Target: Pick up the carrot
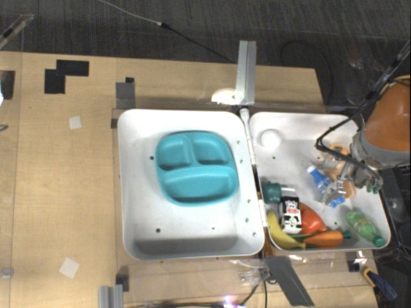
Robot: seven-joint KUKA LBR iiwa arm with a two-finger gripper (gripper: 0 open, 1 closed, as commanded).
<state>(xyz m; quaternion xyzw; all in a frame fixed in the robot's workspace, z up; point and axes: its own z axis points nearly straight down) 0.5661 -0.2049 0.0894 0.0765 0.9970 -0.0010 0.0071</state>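
Carrot [325, 239] is lying lengthwise along the right bin's [302, 128] near wall beside the banana [280, 233], sitting below & slightly left of the gripper [334, 186], whose grip state I can't tell.

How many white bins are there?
2. The left bin holds a teal plate; the right bin holds the carrot and other toys.
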